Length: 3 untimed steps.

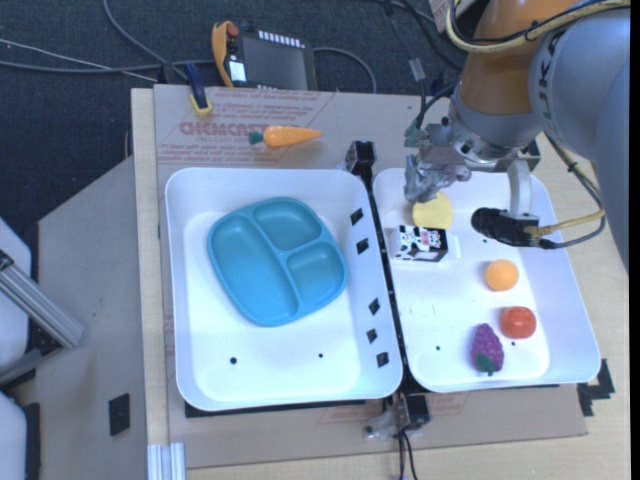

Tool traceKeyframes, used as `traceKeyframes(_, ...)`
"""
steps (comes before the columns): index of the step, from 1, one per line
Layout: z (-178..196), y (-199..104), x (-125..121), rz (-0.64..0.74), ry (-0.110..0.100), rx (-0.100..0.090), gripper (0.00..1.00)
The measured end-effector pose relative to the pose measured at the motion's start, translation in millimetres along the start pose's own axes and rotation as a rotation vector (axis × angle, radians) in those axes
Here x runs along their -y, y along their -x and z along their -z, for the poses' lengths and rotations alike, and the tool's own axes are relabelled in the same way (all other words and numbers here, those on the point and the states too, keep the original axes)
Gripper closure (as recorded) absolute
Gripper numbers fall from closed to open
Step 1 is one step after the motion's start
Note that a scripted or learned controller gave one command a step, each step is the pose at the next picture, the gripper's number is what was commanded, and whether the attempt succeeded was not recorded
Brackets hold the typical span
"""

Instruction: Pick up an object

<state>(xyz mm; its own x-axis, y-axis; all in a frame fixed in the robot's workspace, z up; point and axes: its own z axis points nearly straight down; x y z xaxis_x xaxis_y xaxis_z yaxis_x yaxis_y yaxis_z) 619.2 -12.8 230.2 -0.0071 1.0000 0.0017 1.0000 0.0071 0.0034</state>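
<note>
- The grey arm (560, 58) with its orange band reaches in from the upper right of the frame, and its jaws hang over the upper left part of the right bin (560, 358).
- The jaws are low over a pale yellow piece (434, 212), at or just above its top edge; whether they are apart or together cannot be told, nor whether they touch it.
- Just below the yellow piece lies a small black-and-white patterned box (421, 243).
- Lower right in the same bin: an orange ball (502, 275), a red tomato-like piece (518, 321) and a purple grape bunch (487, 348), near one another.
- The left bin (200, 368) holds a blue divided plate (277, 259).
- A toy carrot (285, 137) lies on the bench (150, 268) above the left bin.
</note>
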Motion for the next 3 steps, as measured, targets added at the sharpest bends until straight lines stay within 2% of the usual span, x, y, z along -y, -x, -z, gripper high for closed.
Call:
traceKeyframes(2, 9, -102, -24, -0.001, -0.001, 0.000, 1.00)
traceKeyframes(3, 9, -98, -23, -0.005, -0.003, 0.001, 0.00)
